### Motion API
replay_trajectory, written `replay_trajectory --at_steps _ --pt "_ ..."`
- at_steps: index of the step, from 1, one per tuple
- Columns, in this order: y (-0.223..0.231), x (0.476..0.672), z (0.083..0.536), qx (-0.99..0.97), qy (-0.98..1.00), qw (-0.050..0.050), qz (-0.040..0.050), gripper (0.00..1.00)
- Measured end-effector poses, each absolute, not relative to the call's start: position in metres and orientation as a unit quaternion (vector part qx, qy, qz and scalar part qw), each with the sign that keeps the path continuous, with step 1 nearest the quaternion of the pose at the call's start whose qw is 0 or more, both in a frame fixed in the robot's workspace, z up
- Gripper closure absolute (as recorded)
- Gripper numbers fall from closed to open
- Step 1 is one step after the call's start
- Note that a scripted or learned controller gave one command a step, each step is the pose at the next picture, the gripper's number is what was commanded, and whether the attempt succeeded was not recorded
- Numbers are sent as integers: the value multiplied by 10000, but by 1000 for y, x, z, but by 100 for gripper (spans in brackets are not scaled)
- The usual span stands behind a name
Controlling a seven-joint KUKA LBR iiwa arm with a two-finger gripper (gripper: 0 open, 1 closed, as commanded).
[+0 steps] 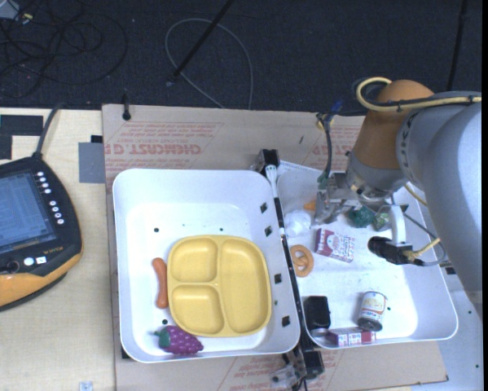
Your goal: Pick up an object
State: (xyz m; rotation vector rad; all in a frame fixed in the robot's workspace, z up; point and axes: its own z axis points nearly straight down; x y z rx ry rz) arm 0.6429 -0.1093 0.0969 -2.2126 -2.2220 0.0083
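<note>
objects for picking are spread over both white bins, and from where my gripper [335, 206] hangs over the upper part of the right bin [439, 320], i read them from far left inward. well off to my left, outside the bins, a teach pendant [19, 230] with an orange underside lies on the bench, its screen lit; the text on it is too small to read. in the left bin [134, 218], well apart from me, an orange sausage-shaped toy [160, 282] lies just beside a yellow divided plate [219, 285], and a bunch of purple toy grapes [178, 340] sits at the plate's lower left corner. the cardboard sheet [186, 133] under both bins carries red printing, upside down from this angle, too faint to make out. nearer to me, a pretzel [301, 260] lies at the left wall of my bin, and a red and white carton [335, 245] sits just below my gripper; its label is illegible. lower still are a black block [317, 310], a flat pink wrapper [353, 337] and a small tin can [371, 309]. a green object [366, 216] shows just right of my gripper. whether my fingers are spread or closed i cannot tell, and i see nothing held. dark carpet with loose cables [211, 47] lies beyond the bench.
</note>
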Motion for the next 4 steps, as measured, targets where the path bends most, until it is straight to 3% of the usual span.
replay_trajectory --at_steps 1,2,4 --pt "-109 643 97 -7054 -7088 29 27 0" --pt "-141 644 88 -7071 -7072 4 7 0" --pt "-101 643 87 -7065 -7077 16 11 0"
